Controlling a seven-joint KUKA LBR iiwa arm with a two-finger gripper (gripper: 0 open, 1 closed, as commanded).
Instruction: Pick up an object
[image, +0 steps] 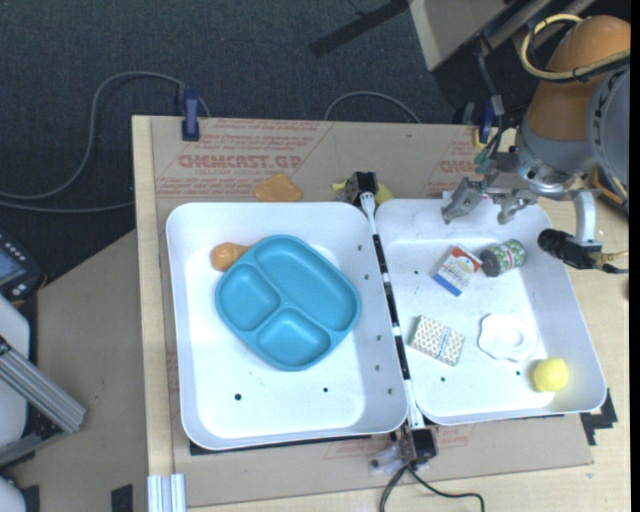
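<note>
Resting nearest in the right bin (575, 300), a round yellow ball (549, 375), a white disc (504, 336) and a patterned flat packet (438, 340). Beyond, a small carton (456, 269) and a dark cylinder (502, 257) lying sideways. Farthest, the pincer (486, 203) hovers spread apart, holding nothing. "CHEMCAST" marks the tabletop (240, 158).

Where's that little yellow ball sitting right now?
The yellow ball lies in the right bin, in its near right corner, just beside a white round lid and far from the gripper at the bin's far edge.
</note>
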